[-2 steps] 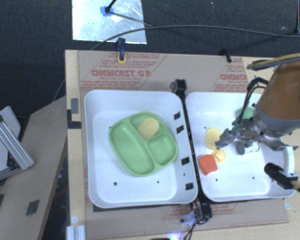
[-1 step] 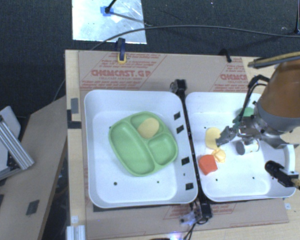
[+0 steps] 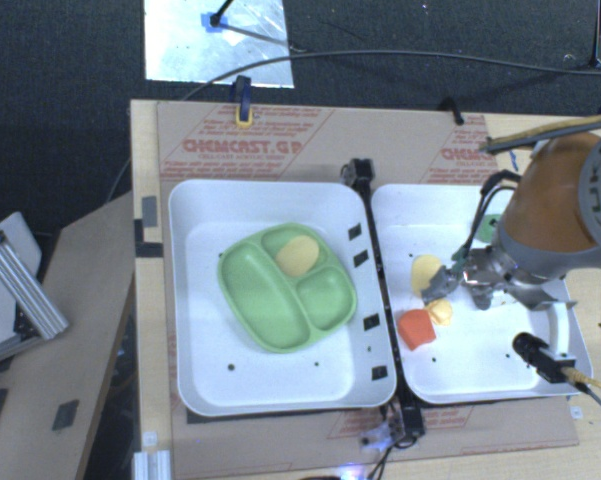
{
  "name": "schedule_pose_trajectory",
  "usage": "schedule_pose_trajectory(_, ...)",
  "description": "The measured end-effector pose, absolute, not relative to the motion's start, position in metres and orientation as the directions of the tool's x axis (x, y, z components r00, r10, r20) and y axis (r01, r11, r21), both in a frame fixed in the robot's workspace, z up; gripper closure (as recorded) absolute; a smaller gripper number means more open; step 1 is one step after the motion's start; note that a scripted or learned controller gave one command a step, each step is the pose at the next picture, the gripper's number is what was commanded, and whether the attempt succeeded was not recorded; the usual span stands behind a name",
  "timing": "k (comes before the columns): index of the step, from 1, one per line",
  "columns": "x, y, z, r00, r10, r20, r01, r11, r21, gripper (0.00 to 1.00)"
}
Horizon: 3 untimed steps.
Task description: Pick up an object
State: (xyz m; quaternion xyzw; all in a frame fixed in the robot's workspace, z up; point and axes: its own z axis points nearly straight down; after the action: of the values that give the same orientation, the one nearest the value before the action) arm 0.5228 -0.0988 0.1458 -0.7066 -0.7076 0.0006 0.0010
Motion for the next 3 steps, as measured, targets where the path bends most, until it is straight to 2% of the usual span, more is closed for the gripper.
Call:
schedule_pose_trajectory(1, 0.527, -0.089, 0.095, -0.001, 1.0, 0.001, 1.0, 0.001, -0.002, 0.0)
schedule_pose_trajectory(2, 0.528, -0.089, 0.084, 0.0, 1.0, 0.001, 1.0, 0.0, 0.0, 0.0)
schedule_pose_trajectory(3, 0.528, -0.089, 0.095, 0.0, 1.0, 0.0, 1.0, 0.0, 0.002, 1.0)
